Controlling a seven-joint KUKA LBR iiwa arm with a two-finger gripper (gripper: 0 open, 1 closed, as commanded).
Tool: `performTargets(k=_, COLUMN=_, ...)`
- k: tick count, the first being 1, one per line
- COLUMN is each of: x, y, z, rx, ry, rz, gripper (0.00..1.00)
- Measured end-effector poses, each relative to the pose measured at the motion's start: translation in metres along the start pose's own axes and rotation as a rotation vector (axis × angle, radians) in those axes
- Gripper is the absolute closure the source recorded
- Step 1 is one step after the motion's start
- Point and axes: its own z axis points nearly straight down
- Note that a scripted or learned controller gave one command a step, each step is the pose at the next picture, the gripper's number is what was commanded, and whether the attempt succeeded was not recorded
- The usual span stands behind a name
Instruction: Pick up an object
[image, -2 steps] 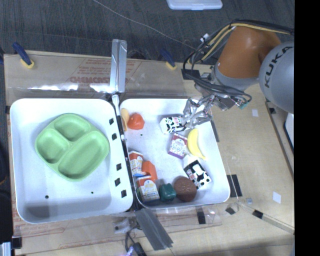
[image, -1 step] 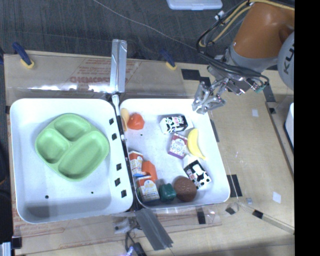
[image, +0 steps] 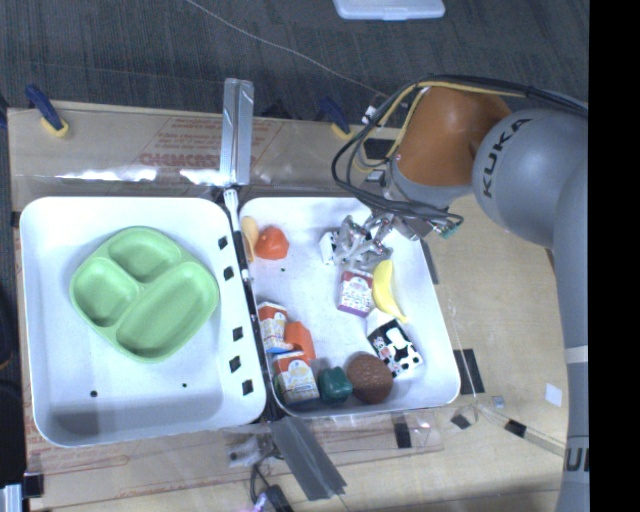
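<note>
The grey arm with its orange band (image: 445, 135) reaches in from the right over the upper part of the right-hand shallow white bin (image: 300, 215). The left-hand shallow white bin (image: 40, 300) bears a pale green plastic plate with three compartments (image: 145, 290), lying well apart from everything else.

In the right bin, a yellow banana (image: 386, 288) lies near the right wall, smooth and slightly curved, its long axis running from upper left to lower right, almost along the bin's depth; its upper end sits just below the gripper. Just left of it lies a small white and purple carton (image: 355, 295). Below the banana is a black and white cow-patterned carton (image: 395, 348), then a round brown ball (image: 371, 377), a dark green block (image: 334, 383) and two orange and white cartons (image: 285, 355) against the left wall. A small orange object (image: 270, 242) lies near the upper left corner.

The metallic two-finger gripper (image: 360, 240) hangs over the bin's upper middle; whether its fingers are spread or closed cannot be told, and nothing is seen between them.
</note>
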Motion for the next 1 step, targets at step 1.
performTargets(k=1, x=-0.0060, y=0.0406, z=-0.1405, rx=-0.003, ry=0.002, rz=0.237, gripper=1.00)
